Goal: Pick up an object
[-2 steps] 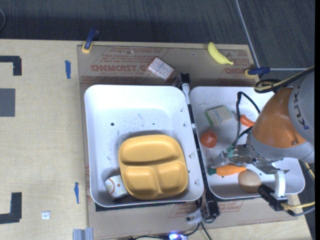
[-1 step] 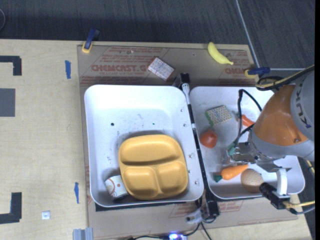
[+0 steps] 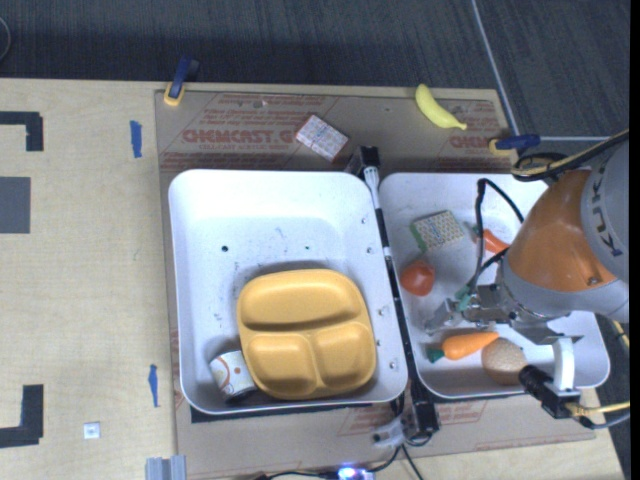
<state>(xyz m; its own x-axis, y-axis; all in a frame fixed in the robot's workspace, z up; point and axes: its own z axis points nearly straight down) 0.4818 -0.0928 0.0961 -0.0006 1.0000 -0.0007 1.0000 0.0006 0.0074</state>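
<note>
The toy carrot (image 3: 467, 345) lies lengthwise across the right bin's (image 3: 440, 382) front edge, green tip leftward, beneath the gripper (image 3: 480, 306), whose state I cannot tell.

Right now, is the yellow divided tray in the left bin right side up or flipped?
Flipped. The yellow tray in the left bin shows three raised, rounded humps, not hollow compartments, so its underside faces up.

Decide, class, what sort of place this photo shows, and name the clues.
Most likely a robotics lab test bench: a grey-and-orange robot arm reaches over two white bins holding toy food such as a carrot and tomato, with clamps fixing the cardboard base.
</note>
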